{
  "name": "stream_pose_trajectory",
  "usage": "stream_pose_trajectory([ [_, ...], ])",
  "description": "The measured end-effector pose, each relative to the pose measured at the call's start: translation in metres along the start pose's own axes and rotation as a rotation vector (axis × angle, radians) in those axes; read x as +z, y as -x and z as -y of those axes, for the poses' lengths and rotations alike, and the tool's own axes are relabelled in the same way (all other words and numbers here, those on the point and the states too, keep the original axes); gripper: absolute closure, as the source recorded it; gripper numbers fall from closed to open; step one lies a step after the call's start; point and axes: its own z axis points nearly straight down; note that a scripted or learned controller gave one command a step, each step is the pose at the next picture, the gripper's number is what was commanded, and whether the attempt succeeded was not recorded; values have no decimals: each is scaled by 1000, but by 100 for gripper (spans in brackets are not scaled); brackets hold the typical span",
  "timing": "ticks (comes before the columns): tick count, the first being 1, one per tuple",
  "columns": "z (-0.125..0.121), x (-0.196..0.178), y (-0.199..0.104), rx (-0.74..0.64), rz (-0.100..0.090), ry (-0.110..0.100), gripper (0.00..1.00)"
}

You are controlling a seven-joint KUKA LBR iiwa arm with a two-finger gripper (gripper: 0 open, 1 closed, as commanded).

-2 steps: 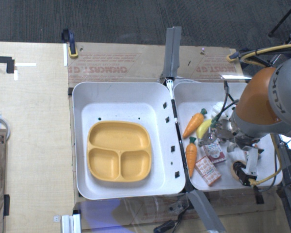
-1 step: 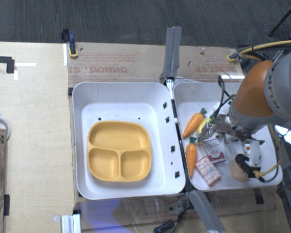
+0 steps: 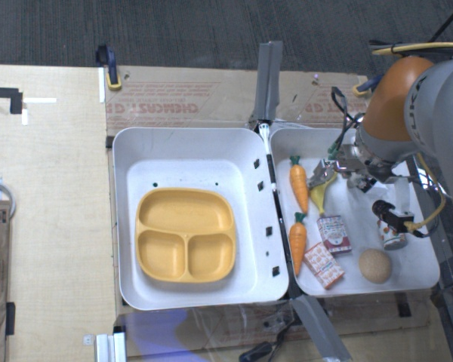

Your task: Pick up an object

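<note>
Two white bins sit side by side, and my claw (image 3: pixel 326 173) hangs over the right bin (image 3: pixel 419 270), near its back-left corner. I cannot tell from this slant whether it is open or closed, nor whether it grips anything.

Just below the claw lies a small yellow banana (image 3: pixel 318 195), so close that I cannot tell whether they touch. Just left of it, an upper carrot (image 3: pixel 299 185) lies lengthwise beside the divider wall between the bins. Further toward the near edge, a lower carrot (image 3: pixel 297 243) also hugs that wall. Right of the lower carrot sit two little cartons: a red-topped box (image 3: pixel 334 233) and a second box (image 3: pixel 323 265) almost at the near rim. A tan ball (image 3: pixel 375 265) rests well to the claw's lower right, and a small can (image 3: pixel 393 237) stands just above it, near the right wall.

Open floor shows between the claw and the can, and along the right bin's back wall.

Left of the claw, past the divider, the left bin (image 3: pixel 136 157) holds a yellow divided tray (image 3: pixel 186 234) with bare white floor all round it.
</note>
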Motion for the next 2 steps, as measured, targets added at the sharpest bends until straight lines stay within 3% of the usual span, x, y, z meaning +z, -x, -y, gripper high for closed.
stream_pose_trajectory([
  [1, 0, -9, 0, -2, 1, -1, 100],
  [2, 33, -94, 40, 172, 1, -2, 100],
])
